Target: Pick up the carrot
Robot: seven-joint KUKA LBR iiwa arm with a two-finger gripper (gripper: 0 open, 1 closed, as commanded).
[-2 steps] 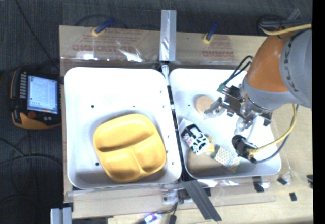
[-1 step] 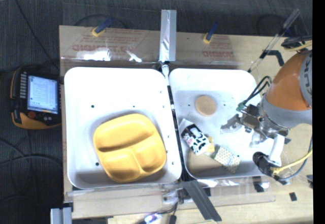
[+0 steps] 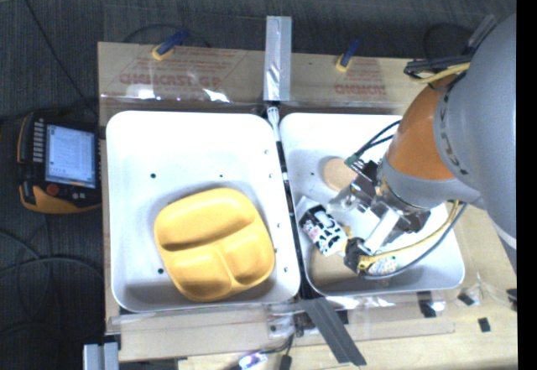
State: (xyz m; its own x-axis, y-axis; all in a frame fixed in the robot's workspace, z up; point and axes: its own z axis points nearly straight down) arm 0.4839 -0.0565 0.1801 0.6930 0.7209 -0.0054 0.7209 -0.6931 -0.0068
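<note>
Camera view looks down on 2 white bins on the surface (image 3: 491,289). The left bin (image 3: 126,158) carries a yellow divided tray (image 3: 214,241). In the right bin (image 3: 436,276) the claw (image 3: 351,211) sits low, just beside a black-and-white spotted toy (image 3: 322,230). I cannot tell whether it is open, closed or gripping anything. A pale orange rounded end, seemingly the carrot (image 3: 335,171), lies toward that bin's rear, partly under the wrist.

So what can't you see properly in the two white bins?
1. Tan rounded thing in the right bin: camera view, the arm covers its right end, so I cannot tell if it is the carrot.
2. Black-and-white spotted thing: camera view, too small and blurred to name.
3. Right bin's right side: camera view, hidden under the arm.
</note>
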